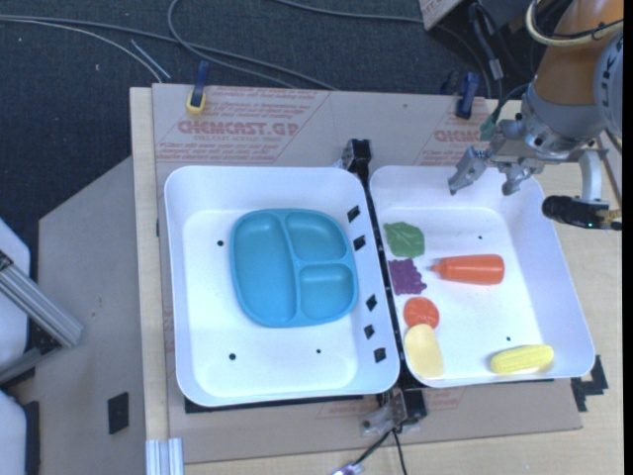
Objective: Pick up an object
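From the overhead camera, the gripper (491, 176) hung over the right bin's (564, 265) far rim, fingers spread and carrying nothing. The carrot (471, 268) lay mid-bin, clear of the green leaf (404, 237) and purple piece (406, 276). Best bet: drop straight down, straddling its narrow width.

Bright, even overhead light washes both shallow white plastic bins (188, 265), whose walls glare nearly blank. Shadows are soft and short, pooling under the blue divided plastic tray (294, 265) toward six o'clock. The dark carpet floor (79, 57) at ten o'clock stays dim. Focus is slightly soft throughout, with fine detail smeared toward the edges.
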Action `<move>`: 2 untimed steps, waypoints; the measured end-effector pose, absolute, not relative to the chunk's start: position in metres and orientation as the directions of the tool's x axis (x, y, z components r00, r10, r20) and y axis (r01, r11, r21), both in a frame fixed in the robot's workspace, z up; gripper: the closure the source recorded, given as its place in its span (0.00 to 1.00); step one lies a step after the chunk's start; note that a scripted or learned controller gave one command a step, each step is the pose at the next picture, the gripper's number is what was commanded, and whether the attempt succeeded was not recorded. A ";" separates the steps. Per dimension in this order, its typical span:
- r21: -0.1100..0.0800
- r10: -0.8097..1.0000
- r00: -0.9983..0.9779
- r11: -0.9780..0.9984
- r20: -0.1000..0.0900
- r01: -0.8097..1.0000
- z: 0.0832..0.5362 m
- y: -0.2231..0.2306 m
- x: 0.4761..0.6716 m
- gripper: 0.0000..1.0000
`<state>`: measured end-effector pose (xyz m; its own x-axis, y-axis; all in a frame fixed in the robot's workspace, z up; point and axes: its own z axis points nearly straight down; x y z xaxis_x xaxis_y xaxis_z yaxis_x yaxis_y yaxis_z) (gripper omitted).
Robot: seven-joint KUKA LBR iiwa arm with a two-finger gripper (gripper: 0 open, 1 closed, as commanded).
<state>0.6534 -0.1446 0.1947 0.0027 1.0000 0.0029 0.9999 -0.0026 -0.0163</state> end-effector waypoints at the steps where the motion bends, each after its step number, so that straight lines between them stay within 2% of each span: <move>1: -0.001 1.000 0.000 0.000 0.000 1.000 0.204 -0.144 0.657 0.00; 2: -0.005 1.000 0.001 -0.001 0.001 1.000 0.155 -0.154 0.658 0.00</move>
